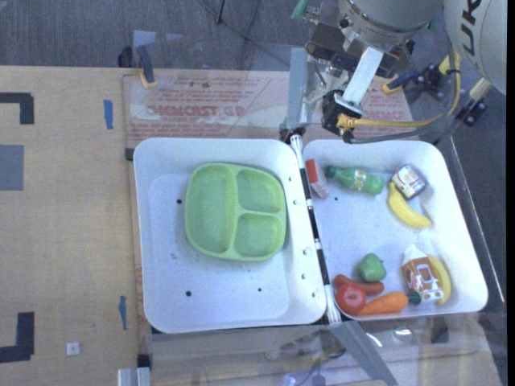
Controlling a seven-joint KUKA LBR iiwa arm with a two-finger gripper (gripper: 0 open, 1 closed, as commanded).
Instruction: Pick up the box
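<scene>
The box lies in the near right corner of my right bin. It is orange and white, and its print is too small for me to read. A yellow banana lies against its right side, and a green pepper sits just to its left. In front of those, a red tomato touches an orange carrot at the near wall.

Farther back lie a second banana, a small brown-and-white pack, a green bottle and a slim red-and-white packet by the dividing wall. Nothing rests on top of the box.

My pincer hangs above the far edge of that bin, well apart from the box. I cannot tell whether it is wide or narrow.

The left bin holds a green divided plate. Behind the bins, a board on the surface bears faded red lettering I cannot read. My arm's casing shows the letters "UK".
</scene>
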